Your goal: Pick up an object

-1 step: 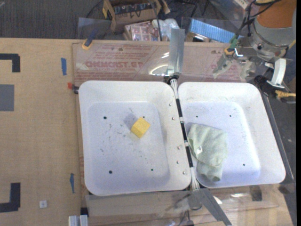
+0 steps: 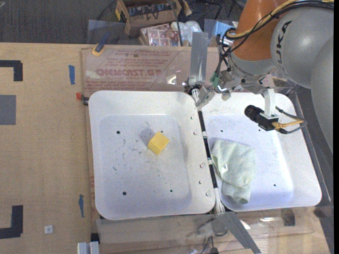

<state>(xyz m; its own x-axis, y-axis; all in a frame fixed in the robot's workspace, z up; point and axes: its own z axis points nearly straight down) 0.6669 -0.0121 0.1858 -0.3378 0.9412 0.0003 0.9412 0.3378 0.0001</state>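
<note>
A small yellow block lies near the middle of the left bin. A crumpled pale green cloth rests in the right bin, against its left wall. My gripper hangs at the far end of the divider between the two bins, up and to the right of the block and well behind the cloth. I see nothing held in it.
A black fitting with an orange cable hangs from the arm over the far part of the right bin. A clear plastic sheet and cardboard boxes lie behind the bins. Bare wooden bench spreads to the left.
</note>
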